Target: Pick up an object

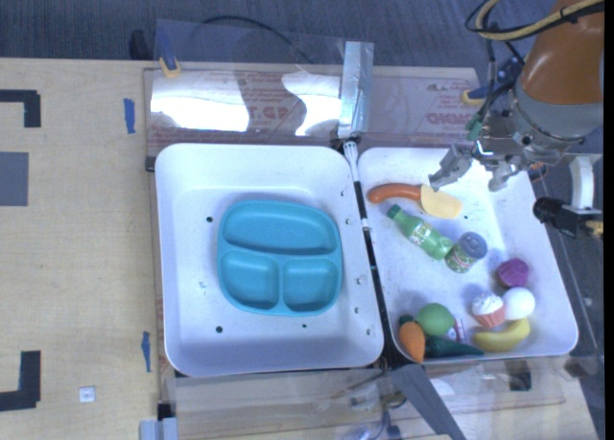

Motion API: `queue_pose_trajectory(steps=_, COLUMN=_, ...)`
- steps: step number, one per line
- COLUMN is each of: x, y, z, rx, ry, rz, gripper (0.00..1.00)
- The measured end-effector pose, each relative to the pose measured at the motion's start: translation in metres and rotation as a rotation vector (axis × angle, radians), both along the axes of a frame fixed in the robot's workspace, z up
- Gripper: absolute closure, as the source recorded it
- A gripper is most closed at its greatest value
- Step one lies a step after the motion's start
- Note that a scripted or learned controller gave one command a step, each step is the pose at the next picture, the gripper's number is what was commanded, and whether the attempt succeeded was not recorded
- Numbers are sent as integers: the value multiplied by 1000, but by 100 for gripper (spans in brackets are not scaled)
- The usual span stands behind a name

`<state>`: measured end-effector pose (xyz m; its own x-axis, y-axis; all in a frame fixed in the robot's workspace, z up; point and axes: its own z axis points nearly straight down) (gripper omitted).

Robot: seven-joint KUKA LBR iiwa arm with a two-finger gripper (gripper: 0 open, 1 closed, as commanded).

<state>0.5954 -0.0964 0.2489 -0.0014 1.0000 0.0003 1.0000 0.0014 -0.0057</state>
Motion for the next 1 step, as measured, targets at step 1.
queue_pose_trajectory(steps=1, x=-15, y=-18, z=189, rx=-3, ry=-13, rz=2, gripper=0)
